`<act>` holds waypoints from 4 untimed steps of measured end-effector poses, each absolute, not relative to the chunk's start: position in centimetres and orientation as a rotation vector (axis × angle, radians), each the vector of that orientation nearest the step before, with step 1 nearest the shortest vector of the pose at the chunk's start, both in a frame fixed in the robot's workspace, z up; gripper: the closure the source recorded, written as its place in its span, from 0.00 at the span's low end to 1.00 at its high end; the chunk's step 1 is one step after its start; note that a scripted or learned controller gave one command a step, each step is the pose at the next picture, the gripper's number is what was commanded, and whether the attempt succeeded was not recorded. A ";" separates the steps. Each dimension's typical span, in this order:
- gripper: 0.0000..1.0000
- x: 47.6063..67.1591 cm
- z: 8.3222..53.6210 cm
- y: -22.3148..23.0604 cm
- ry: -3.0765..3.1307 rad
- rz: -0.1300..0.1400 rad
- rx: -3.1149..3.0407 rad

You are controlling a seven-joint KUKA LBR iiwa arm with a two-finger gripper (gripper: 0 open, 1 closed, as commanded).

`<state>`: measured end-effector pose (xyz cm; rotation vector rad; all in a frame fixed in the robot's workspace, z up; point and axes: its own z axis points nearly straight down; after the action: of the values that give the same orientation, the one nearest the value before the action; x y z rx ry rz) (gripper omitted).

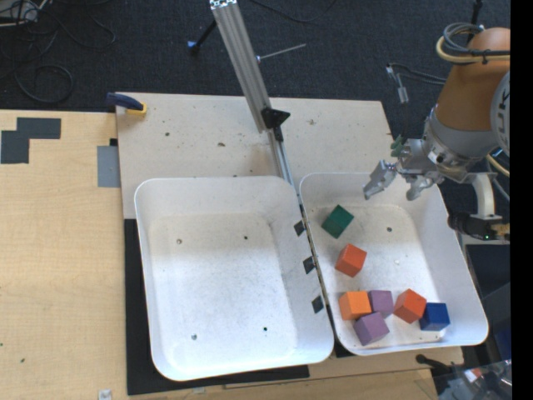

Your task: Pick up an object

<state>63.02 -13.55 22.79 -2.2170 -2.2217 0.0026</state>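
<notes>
Several small blocks lie in the right bin (pixel 466 273). A green block (pixel 337 222) sits near its upper left, with an orange-red block (pixel 351 260) below it. Along the front edge cluster an orange block (pixel 356 304), two purple blocks (pixel 381 302) (pixel 370 327), another orange-red block (pixel 409 305) and a blue block (pixel 435 316). My gripper (pixel 396 184) hangs over the bin's back rim, its two fingers spread apart and nothing between them. It is up and to the right of the green block, not touching any block.
The left bin (pixel 166 215) lies beside the right one, with black clips along the shared rim. A slanted metal rail (pixel 246 61) rises from behind the bins. A blue and yellow tool (pixel 127 102) lies at the board's back left corner.
</notes>
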 end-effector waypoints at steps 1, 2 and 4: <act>0.00 63.0 22.8 -13.5 -2.222 0.003 -2.217; 0.00 62.7 18.4 -13.2 -2.219 0.008 -2.215; 0.00 63.2 12.2 -13.1 -2.233 -0.022 -2.238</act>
<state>63.25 -13.09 12.22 -2.2375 -2.2327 -0.0217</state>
